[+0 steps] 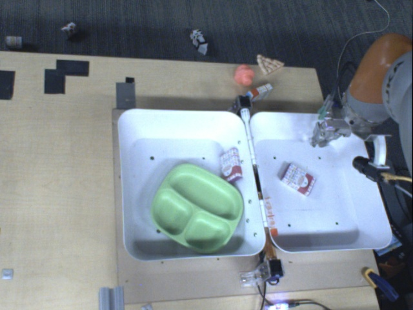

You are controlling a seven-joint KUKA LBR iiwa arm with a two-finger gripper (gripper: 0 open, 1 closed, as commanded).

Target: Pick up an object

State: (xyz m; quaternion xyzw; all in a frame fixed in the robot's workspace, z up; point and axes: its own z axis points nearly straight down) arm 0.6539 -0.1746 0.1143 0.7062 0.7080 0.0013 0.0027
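Look at the grey arm with the orange band [381, 70]; it comes in from the right and bends down over the far right part of the right white bin [335, 237]. Its metal gripper [326, 133] hangs near that bin's back wall, holding nothing, and you cannot tell how wide it is. The small red and white box [297, 178] lies flat in the middle of that bin, apart from the gripper. In the left white bin [132, 173] sits a green plastic tray with sections [197, 206], and a second small red and white packet [230, 164] is just beside it.

orange ball [244, 75], pizza-slice toy [270, 64] on bench [58, 173]
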